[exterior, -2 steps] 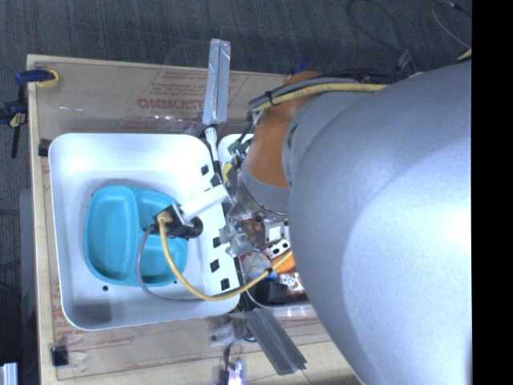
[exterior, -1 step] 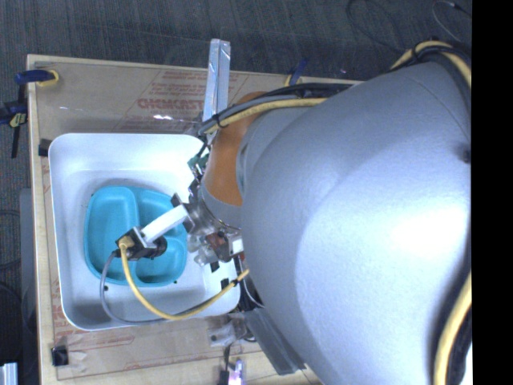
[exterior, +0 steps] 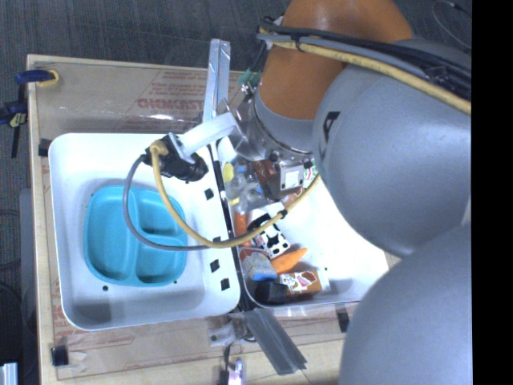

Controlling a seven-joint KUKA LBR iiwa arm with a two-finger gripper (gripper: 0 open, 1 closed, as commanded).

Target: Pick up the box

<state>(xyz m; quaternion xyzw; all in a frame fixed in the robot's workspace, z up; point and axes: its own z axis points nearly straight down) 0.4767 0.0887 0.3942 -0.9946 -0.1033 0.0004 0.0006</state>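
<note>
Box: small carton, brown and white with printed faces, lying in the right bin near its front rim, at about 5 o'clock from the claw and apart from it, untouched.

Claw: set low over the divide between the two bins, at the end of the grey arm that enters from 3 o'clock. Its tip is lost among wrist fittings and clutter, so whether it is open or closed cannot be told; nothing is seen between its tips.

Cable: yellowish, looping from a black fitting at 9 o'clock of the claw, out over the left bin and back toward the wrist.

Clutter, right bin: an orange piece and a black-and-white checked item at 5 o'clock of the claw, just beside the box; a blue item to the box's 9 o'clock.

Left bin: holds a blue divided tray, at 8 o'clock from the claw.

Worktop: brown board under both bins.
</note>
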